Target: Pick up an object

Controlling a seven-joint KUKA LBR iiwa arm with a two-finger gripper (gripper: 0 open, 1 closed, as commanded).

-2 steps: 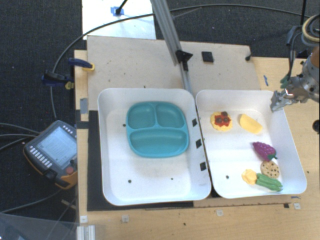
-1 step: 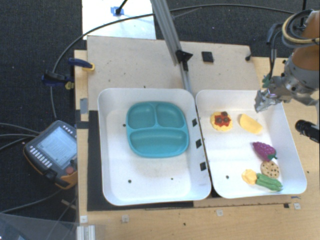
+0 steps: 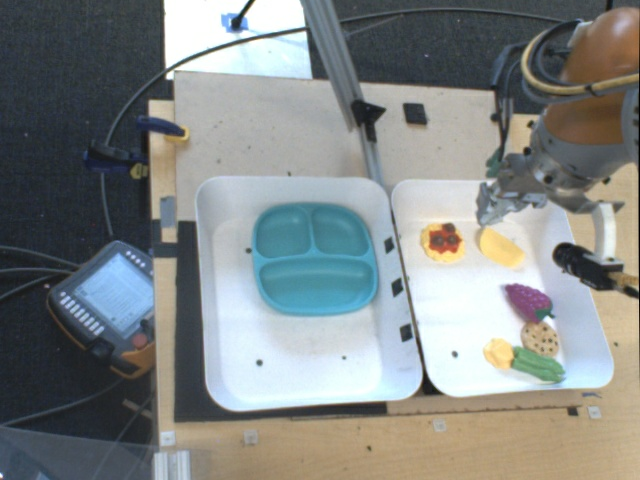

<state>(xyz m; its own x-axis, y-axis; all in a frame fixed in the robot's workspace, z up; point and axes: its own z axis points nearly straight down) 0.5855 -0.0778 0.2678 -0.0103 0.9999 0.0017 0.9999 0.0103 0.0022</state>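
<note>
The right bin (image 3: 440, 298) holds several toy foods. A small pizza (image 3: 444, 242) lies near its back left, with a yellow piece (image 3: 502, 249) just right of it. Further forward sit purple grapes (image 3: 527, 300), a cookie (image 3: 541, 339), a small yellow item (image 3: 498, 352) and a green vegetable (image 3: 540, 366). My gripper (image 3: 487, 211) hangs over the back of the right bin, between the pizza and the yellow piece, its tips just above the yellow piece's near end. Nothing shows between its fingers.
A teal divided plate (image 3: 313, 260) lies in the left bin (image 3: 230, 348). A slanted metal pole (image 3: 335, 58) crosses the back of the bench. A teach pendant (image 3: 105, 303) and cables lie on the floor at left.
</note>
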